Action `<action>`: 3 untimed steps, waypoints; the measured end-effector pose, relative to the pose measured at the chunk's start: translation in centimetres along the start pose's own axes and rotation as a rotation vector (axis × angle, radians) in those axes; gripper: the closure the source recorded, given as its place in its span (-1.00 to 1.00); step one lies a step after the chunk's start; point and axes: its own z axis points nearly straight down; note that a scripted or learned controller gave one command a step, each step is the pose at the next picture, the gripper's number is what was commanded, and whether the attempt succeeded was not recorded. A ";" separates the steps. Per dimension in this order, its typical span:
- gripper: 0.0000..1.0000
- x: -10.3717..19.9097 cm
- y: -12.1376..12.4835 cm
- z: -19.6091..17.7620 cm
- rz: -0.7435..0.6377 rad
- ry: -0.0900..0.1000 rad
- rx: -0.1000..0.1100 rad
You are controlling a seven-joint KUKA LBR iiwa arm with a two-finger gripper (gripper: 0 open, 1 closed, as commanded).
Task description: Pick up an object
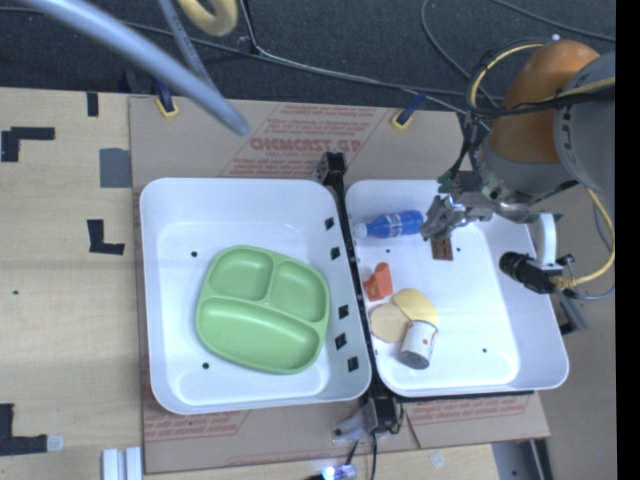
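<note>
My gripper (441,230) hangs over the back part of the right bin (520,363), just right of a blue bottle (392,225) that lies on its side near the divider. A small brown piece shows directly under the gripper; I cannot tell whether it belongs to the gripper or is a loose object. Nearer the front lie an orange piece (377,283), a tan rounded item (398,314) and a small grey can (417,346) with a red mark, all close together.
A green divided plate (264,308) lies in the left bin (165,268). A black divider (345,268) runs between the bins. Cables and a black fitting (530,271) sit by the right bin's right wall.
</note>
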 end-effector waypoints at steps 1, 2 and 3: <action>1.00 0.8 -0.3 -4.7 -0.001 0.000 -0.001; 1.00 6.0 0.2 -5.2 -0.005 0.002 0.003; 1.00 11.2 -0.1 -3.5 -0.005 0.002 0.006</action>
